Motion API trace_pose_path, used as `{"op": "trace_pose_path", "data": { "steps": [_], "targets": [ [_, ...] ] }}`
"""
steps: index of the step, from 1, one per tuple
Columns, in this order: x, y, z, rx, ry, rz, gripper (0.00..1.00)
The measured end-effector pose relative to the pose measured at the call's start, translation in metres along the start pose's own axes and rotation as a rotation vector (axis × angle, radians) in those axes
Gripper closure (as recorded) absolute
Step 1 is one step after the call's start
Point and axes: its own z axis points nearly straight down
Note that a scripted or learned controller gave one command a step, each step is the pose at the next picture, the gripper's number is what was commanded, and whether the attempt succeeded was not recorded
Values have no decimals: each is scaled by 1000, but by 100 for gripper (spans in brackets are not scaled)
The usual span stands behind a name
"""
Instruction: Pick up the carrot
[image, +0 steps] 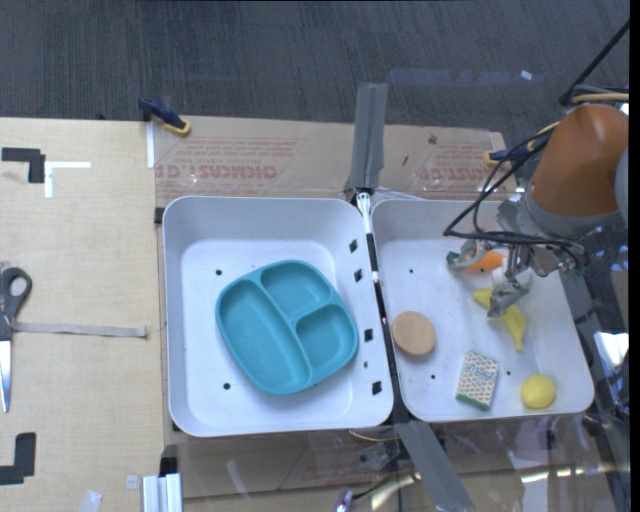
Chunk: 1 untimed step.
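Carrot (487, 262) mostly hidden behind gripper (505, 290) hardware; just an orange bit w/ a greenish end shows at approx the bin's upper right; can't tell if fingers are around it or beside it; finger state unclear, too small & cluttered w/ cables. Banana (510, 318) partly covered by the gripper tip, upper end not visible. Arm (585, 165) cut off by the right edge; orange band overlaps the right bin (430, 400) far corner, hiding its rim there. Scissors (10, 300) cut by left edge, only one handle loop & part of blade seen. Sponge (478, 379) pattern too small to read. Cardboard print blurred & reversed, illegible.
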Motion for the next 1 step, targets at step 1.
{"op": "trace_pose_path", "data": {
  "steps": [1],
  "targets": [
    [-20,-47,-2,-9,5,146,0]
  ]
}}
